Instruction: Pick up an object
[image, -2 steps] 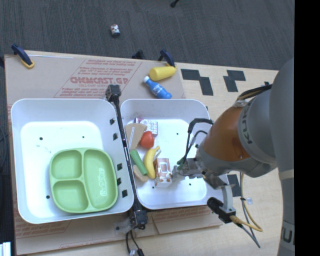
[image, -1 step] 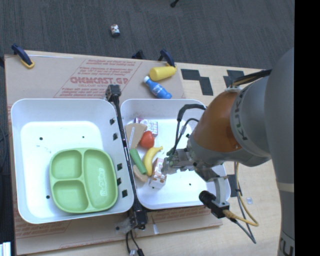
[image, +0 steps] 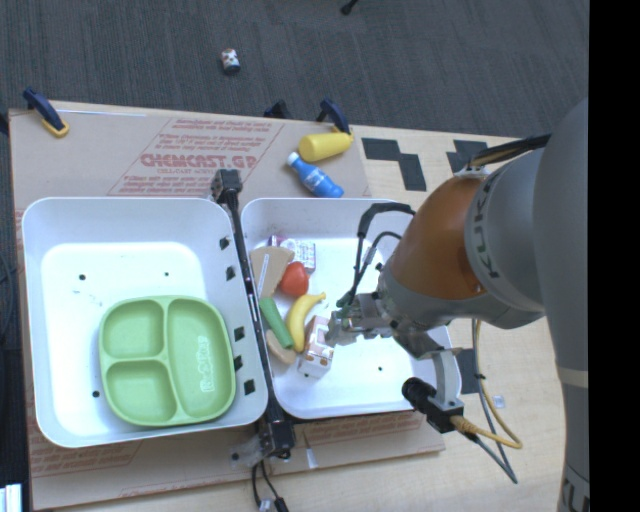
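The right bin (image: 380, 395) holds a cluster of small things along its left side: a yellow banana (image: 303, 313), a red tomato-like ball (image: 293, 279), a green pepper (image: 274, 319), a tan wooden wedge (image: 268, 272), a white cube (image: 314, 363) and a small white and pink packet (image: 298, 250). My gripper (image: 335, 329) hangs low over the bin's middle, just right of the banana and just above the white cube. The arm's wrist with its orange band (image: 445, 245) covers the bin's right part. Nothing shows as held.
The left bin (image: 60, 235) holds a green divided plate (image: 165, 360). Behind the bins, on the cardboard, lie a yellow bottle (image: 324, 146) and a blue bottle (image: 316, 177). Black clips (image: 228, 184) sit on the wall between the bins.
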